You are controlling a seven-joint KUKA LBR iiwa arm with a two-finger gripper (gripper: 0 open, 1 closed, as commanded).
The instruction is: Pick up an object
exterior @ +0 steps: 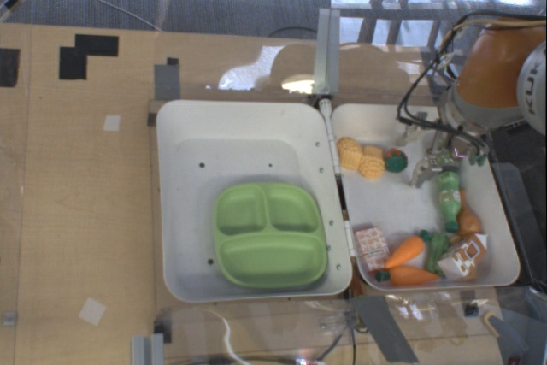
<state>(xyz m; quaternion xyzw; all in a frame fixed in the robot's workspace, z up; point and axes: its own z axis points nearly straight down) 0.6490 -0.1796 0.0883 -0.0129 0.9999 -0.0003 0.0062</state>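
One gripper (438,160) is what you have to work with, hanging low over the far part of the right bin (389,205), and its metal fingers stand a little apart with nothing between them, so treat it as open and empty. Just beneath and slightly nearer to you lies a green bottle (449,199), lengthwise along the bin's right wall; it is the closest candidate, and I judge it light, stiff plastic with a smooth, rounded skin that may roll or slip, so take it across the middle of its body rather than at the narrow neck. Touching its near end is an orange piece (468,222), too small to name. Toward the bin's far left corner you will find two yellow corn pieces (361,158) side by side, with a small red and green toy (394,160) just beside them; their knobbly surface should give better purchase. Along the near edge sit a small printed carton (372,246), two carrots (403,262) and a brown and white box (466,256), crowded together, so a grasp there risks nudging neighbours. In the left bin (188,150) a green divided plate (269,233) rests near the front edge, broad and flat, which I would judge awkward to pinch.
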